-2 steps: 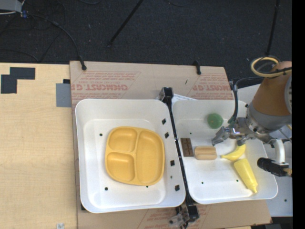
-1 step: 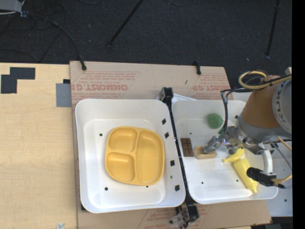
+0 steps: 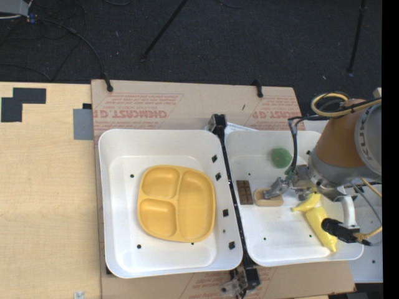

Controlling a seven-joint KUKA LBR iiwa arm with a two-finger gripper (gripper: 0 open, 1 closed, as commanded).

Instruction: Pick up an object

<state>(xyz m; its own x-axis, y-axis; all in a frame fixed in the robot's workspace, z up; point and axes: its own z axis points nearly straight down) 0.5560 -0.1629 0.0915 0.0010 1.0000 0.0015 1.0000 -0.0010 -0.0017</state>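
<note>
Green ball, banana, right bin.

Dark floor behind a pale wooden bench.

The floor is dark carpet crossed by black cables and thin stand legs. A light wood benchtop fills the left, marked with black and grey patches. A printed cardboard sheet lies on the bench, clipped at its far edge.
</note>
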